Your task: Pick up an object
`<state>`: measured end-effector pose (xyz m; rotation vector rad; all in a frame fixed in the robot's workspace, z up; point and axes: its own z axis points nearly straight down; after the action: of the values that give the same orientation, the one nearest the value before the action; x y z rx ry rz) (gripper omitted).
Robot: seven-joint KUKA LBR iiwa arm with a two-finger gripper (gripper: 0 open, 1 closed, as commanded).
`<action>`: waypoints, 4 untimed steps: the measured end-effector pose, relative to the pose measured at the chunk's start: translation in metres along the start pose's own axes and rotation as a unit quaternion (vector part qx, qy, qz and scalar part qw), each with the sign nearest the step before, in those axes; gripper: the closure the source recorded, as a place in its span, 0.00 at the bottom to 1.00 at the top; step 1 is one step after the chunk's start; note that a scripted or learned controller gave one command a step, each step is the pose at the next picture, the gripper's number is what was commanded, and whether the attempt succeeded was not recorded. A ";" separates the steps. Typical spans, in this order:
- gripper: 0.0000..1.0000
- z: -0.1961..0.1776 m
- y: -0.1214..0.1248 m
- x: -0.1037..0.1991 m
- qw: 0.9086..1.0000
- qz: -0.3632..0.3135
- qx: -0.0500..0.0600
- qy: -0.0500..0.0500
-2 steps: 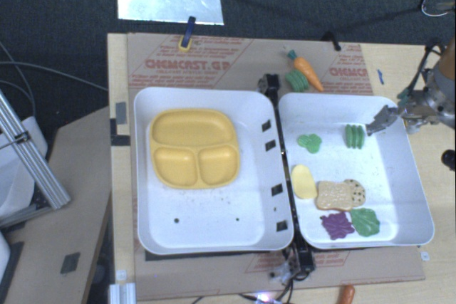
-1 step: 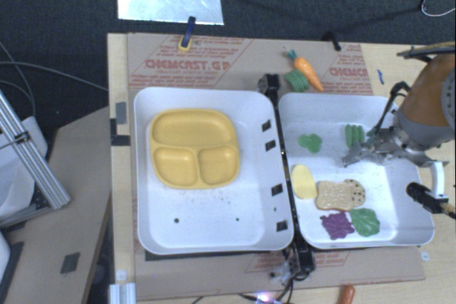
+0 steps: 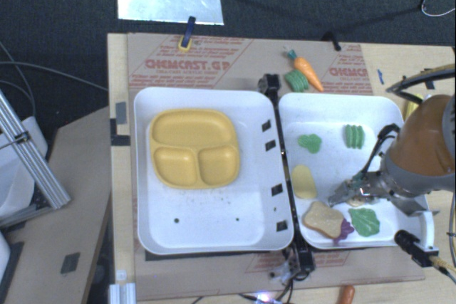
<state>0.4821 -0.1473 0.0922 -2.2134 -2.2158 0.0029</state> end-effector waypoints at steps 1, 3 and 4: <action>0.00 -0.097 0.006 0.071 1.000 -0.005 -0.009 -0.002; 0.00 -0.155 0.037 0.150 1.000 -0.005 0.000 -0.001; 1.00 -0.172 0.039 0.145 1.000 -0.004 -0.006 -0.003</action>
<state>0.5220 -0.0028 0.2651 -2.2128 -2.2334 -0.0047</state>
